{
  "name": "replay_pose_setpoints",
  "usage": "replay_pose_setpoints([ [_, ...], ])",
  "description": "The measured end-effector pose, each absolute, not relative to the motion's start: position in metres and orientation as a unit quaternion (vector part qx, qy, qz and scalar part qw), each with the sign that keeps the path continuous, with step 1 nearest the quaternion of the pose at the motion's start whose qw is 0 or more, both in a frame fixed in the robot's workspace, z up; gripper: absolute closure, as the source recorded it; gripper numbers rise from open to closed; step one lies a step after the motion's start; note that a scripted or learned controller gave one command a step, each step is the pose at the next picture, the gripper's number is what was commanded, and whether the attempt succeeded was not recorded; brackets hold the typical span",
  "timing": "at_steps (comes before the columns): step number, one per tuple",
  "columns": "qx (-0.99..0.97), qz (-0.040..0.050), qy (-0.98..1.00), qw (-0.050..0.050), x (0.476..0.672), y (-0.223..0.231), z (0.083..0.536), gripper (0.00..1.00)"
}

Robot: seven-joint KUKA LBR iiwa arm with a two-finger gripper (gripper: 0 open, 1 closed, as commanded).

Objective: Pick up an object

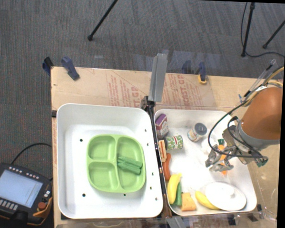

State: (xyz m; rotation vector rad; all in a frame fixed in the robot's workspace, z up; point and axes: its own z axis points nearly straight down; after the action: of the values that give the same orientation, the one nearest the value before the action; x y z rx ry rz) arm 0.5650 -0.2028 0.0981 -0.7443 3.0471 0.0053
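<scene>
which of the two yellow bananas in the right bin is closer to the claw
The short yellow banana tucked against the round white plate; the claw hangs above it, while the longer yellow banana lies farther left.

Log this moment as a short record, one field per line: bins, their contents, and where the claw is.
left bin: holds a green divided plate
plate contents: dark green piece in its right compartment
right bin: purple carton, two small cans, two bananas, orange wedge, white plate
arm: reaches over the right bin from the right
claw: low over the right bin's right half, above the white plate
claw contents: something orange by the fingers, grasp unclear
</scene>
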Motion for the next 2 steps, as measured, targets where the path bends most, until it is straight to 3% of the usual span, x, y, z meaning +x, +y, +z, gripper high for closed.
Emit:
replay_pose_setpoints([
  [1,-0.228,0.0011,0.974,0.001,0.5843,-0.2121,0.0874,1.0],
  [2,-0.228,0.001,0.974,0.002,0.5844,-0.2122,0.0877,0.0],
])
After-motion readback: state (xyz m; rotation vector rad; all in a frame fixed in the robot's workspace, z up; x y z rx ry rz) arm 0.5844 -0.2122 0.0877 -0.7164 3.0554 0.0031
